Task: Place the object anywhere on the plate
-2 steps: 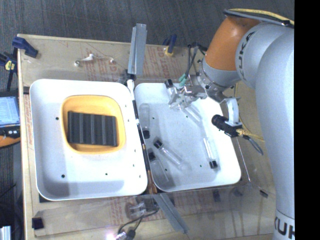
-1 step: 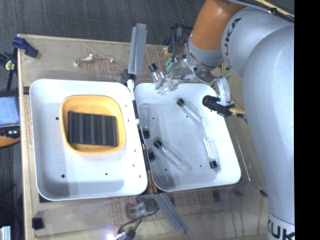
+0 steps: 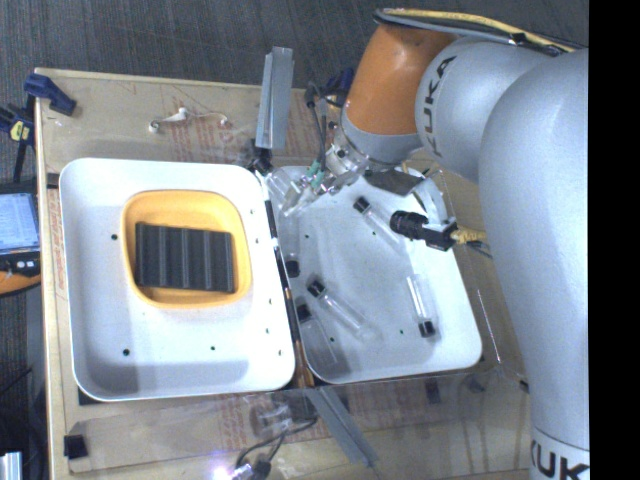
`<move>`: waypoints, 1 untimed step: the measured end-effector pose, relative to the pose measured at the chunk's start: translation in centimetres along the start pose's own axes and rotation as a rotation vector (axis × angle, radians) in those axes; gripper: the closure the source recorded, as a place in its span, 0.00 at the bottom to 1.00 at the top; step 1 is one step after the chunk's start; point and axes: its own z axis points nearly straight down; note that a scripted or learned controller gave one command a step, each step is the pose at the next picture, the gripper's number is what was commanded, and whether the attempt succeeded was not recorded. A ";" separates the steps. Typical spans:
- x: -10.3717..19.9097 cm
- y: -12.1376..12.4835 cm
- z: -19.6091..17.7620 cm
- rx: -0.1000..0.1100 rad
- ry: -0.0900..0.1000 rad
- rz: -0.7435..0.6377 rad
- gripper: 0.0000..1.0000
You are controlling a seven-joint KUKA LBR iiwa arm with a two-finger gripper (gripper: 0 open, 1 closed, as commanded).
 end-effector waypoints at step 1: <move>2.4 -0.8 0.0 0.000 0.000 -0.194 1.00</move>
